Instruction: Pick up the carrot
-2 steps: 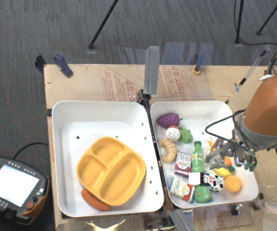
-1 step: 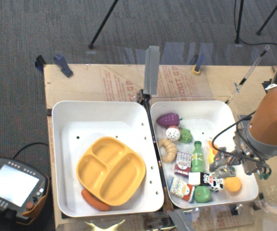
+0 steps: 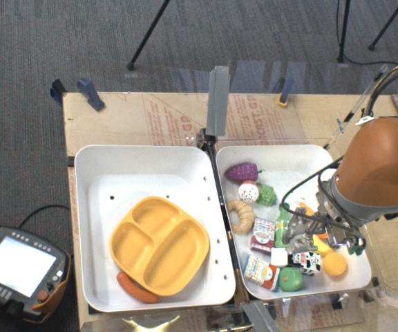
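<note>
A grey carpeted floor surrounds the table (image 3: 150, 120), which carries two white bins. In the left bin (image 3: 99, 168), the carrot (image 3: 137, 288) lies at the near edge, partly under a yellow divided plate (image 3: 159, 245). The hand (image 3: 302, 235) hangs over the right bin's (image 3: 292, 154) toys; its grip state cannot be told.

Even, bright overhead light; soft shadows in the white bins (image 3: 92, 185); slightly soft, grainy focus.
</note>
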You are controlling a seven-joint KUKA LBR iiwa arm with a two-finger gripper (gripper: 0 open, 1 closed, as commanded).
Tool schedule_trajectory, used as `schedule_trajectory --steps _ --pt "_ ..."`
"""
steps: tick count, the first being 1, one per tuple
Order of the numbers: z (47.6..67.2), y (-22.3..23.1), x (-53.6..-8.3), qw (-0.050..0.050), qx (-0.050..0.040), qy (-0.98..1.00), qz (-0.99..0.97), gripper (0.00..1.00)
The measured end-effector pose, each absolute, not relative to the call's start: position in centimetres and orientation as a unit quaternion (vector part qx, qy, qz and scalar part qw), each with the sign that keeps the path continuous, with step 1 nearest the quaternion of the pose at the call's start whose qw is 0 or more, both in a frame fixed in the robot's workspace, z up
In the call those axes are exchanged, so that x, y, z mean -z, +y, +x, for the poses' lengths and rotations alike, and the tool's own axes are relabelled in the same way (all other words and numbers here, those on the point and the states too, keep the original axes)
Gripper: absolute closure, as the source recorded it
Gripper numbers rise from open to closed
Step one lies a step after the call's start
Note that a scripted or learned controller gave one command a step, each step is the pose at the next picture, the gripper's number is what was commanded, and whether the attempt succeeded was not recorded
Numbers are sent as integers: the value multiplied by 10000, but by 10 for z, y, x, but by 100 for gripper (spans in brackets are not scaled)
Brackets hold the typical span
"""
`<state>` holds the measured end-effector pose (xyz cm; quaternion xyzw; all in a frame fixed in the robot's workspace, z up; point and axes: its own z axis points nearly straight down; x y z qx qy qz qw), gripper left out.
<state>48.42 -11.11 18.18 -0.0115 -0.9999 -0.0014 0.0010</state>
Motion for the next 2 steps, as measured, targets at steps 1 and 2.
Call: schedule_trajectory --steps 1,2 --pt "501 -78 -234 -8 4 -9931 -1169 100" --pt "496 -136 -240 -6 0 -10000 30 100"
